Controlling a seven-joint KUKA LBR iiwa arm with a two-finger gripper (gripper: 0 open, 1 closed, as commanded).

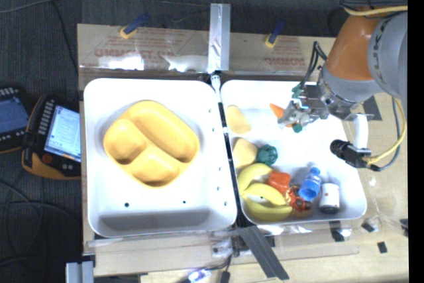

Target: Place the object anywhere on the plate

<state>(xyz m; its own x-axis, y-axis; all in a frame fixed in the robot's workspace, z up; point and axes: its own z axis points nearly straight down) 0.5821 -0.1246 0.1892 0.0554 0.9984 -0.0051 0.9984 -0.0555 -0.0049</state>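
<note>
The arm (371,43) has a rounded grey casing with a broad orange band above the wrist. A yellow cable (391,142) loops beside it, near a black fitting (348,151), and the gripper (299,113) is small, metallic and grey.

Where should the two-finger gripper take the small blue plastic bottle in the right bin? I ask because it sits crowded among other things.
Judging by its pose, grip the small blue plastic bottle across its body, coming from above. A red-orange toy crowds its left and a white cylindrical container its right, so closing along the freer upper-lower line looks safer.
</note>
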